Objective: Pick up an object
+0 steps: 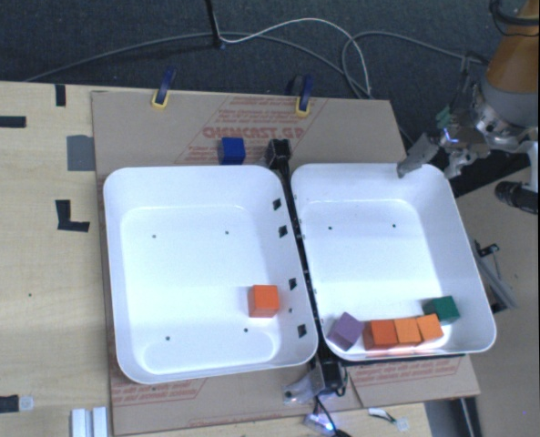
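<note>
I see the gripper (422, 157) hanging above the far right corner of the right bin (379, 198); I cannot tell its state, and nothing is visibly held. In that bin's near right corner, a purple block (345, 330), two orange blocks (380, 334) (407, 331), a lighter orange block (430, 328) and a green block (443, 309) sit in a row. The left bin (160, 198) holds one orange cube (264, 300). A blue block (232, 149) rests on the desk's cardboard sheet (251, 127) behind the bins.

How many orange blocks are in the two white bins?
3: one orange block alone in the left bin; two orange blocks side by side along the right bin's near wall.
</note>
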`<state>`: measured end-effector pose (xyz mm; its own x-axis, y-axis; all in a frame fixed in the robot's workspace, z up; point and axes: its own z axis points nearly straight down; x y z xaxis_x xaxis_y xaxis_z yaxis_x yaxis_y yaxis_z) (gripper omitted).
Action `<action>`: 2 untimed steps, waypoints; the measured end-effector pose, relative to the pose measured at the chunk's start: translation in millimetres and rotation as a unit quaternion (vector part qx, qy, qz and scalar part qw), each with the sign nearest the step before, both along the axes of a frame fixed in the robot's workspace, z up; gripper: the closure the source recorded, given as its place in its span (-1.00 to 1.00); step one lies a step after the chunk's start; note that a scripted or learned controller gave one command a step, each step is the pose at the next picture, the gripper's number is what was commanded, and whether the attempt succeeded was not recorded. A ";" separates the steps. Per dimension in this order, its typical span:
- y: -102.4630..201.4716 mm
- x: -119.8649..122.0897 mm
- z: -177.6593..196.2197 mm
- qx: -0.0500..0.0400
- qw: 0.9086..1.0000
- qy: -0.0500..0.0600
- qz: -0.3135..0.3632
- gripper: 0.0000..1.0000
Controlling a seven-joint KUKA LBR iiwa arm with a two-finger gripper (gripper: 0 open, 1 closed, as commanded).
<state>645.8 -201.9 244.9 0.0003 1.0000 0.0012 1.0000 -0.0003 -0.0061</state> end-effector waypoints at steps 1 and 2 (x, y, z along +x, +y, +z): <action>0.2 1.2 3.4 -0.001 1.000 -0.003 0.000 -1.00; -8.2 0.4 -44.0 0.000 1.000 -0.001 0.000 -1.00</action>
<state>646.2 -210.0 200.9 -0.0002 1.0000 0.0003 1.0000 0.0002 -0.0039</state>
